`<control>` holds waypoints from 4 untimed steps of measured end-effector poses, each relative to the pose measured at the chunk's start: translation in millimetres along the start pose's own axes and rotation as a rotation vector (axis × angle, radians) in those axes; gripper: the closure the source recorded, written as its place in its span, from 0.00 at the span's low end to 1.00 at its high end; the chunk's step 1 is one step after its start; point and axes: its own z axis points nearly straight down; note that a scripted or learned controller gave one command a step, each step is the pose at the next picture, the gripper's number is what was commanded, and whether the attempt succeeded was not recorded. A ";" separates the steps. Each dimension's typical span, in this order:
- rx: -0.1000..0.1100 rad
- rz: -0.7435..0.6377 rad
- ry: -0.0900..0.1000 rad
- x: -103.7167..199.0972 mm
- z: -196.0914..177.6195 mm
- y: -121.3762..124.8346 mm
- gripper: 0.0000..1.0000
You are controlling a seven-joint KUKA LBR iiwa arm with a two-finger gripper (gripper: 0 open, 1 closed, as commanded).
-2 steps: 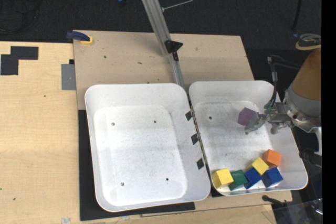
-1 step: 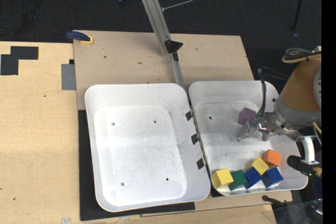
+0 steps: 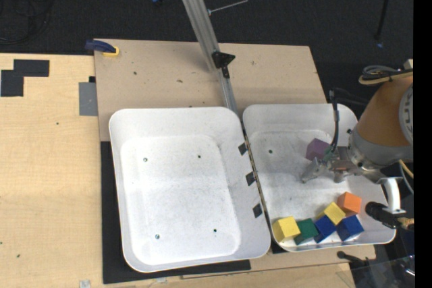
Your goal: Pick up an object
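purple block [image 3: 317, 148], orange block [image 3: 349, 202], white bins [image 3: 135, 125]

I see my arm [image 3: 388, 125] coming in from three o'clock, its orange band sitting high at the right side with the grey wrist just below it, bent down and toward nine o'clock. The gripper [image 3: 316, 170] hangs low at the end of that wrist, its slim grey fingers [image 3: 309, 175] pointing toward roughly eight o'clock. From this slanted angle I can't judge how the fingers are set.
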 end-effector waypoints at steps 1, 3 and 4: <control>0.000 0.006 0.001 -0.7 -10.3 -0.1 1.00; -0.006 -0.006 -0.002 12.0 -129.3 -1.3 1.00; -0.002 -0.006 -0.001 11.2 -139.0 -1.1 1.00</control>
